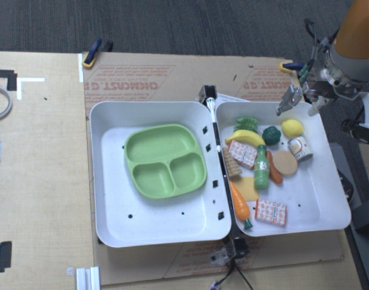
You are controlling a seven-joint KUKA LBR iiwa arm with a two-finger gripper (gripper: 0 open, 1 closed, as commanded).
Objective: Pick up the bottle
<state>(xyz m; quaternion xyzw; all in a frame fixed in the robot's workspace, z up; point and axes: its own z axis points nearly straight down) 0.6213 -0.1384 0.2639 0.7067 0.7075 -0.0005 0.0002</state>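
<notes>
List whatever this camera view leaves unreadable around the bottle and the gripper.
- Small green plastic bottle: its label print is too small to read.
- Grey two-finger gripper: blurred and small above the right white bin's far rim; its aim is unclear.
- Grey arm with orange band: cut off by the top and right edges.
- Red-and-white snack packet: its lettering is too small to read.
</notes>
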